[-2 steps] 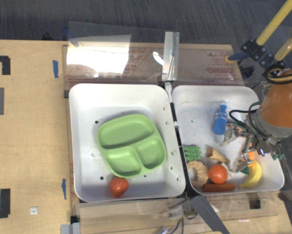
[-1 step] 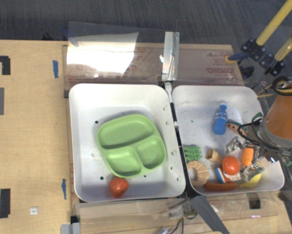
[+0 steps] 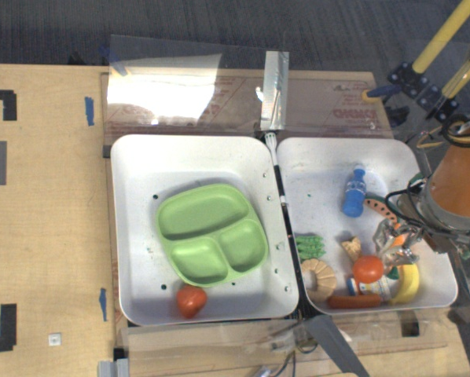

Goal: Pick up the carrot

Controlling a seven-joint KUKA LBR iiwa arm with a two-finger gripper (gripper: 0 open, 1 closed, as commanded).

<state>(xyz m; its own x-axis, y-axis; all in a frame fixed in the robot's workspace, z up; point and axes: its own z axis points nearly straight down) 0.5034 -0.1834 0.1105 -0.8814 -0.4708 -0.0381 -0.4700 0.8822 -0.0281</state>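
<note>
Though I can't make out a clear carrot shape, the long orange-red piece (image 3: 354, 301) lying along the near edge of the right bin (image 3: 317, 159) looks to me like the carrot. Just above it sit a red tomato (image 3: 368, 270), a banana (image 3: 409, 283) and a round wooden piece (image 3: 321, 277). My tool (image 3: 395, 238) hangs over that cluster, just above the tomato; I cannot tell its state. A blue bottle (image 3: 354, 194) lies farther back. A green divided plate (image 3: 211, 232) occupies the left bin (image 3: 133, 210).
</note>
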